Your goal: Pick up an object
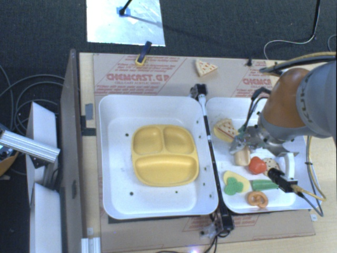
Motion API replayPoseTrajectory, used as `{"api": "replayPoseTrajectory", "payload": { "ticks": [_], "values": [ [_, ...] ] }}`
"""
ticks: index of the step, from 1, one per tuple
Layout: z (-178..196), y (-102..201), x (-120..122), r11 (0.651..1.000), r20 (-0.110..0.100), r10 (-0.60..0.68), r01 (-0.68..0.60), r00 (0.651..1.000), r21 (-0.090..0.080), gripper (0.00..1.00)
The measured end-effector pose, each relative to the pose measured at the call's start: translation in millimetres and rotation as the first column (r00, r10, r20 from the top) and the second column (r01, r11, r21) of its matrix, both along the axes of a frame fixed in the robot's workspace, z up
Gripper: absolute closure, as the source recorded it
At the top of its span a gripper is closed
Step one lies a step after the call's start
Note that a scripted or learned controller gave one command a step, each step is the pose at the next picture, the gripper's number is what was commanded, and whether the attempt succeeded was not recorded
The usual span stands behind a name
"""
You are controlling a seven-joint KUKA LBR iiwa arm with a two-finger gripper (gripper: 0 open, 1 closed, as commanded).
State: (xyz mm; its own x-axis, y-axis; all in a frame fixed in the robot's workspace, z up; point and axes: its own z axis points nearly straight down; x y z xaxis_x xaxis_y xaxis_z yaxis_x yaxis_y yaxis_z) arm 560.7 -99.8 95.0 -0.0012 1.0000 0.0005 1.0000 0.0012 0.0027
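1. You're looking down at two white bins: the left bin (113,141) is holding a yellow tray (164,155), and the right bin (218,109) is holding all the toy food.

2. The arm (297,101) is reaching in from the right, and the gripper (243,141) is sitting low over the middle of the right bin. Can't tell whether it's spread or pinched; the wrist is hiding that bit, so don't assume a grab.

3. Closest targets: a pizza slice (226,129) just left of the gripper and a tan block (241,156) right below it. I'm guessing the block is what you're going for, but nothing is showing between the jaws.

4. Other stuff in there: a tomato (257,165) beside the block, a green piece (236,184) and a pretzel (258,198) near the front edge, and a green stick (265,184) between them. Another slice (206,67) is lying on the board behind the bins, out of play.

5. For doing this well: the block and tomato are sitting nearly touching, so you're wanting the jaws straddling one thing, not clipping its neighbour. Coming straight down and centring over the block looks like the safer bet.

6. Watch the divider; the pizza is lying near it, so that side is tighter.
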Motion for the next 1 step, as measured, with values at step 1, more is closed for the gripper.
{"api": "replayPoseTrajectory", "payload": {
  "ticks": [1],
  "values": [
    [94.4, 71.6, -16.4, 1.000, 0.004, 0.009, -0.009, 1.000, 0.002, 1.00]
  ]
}}
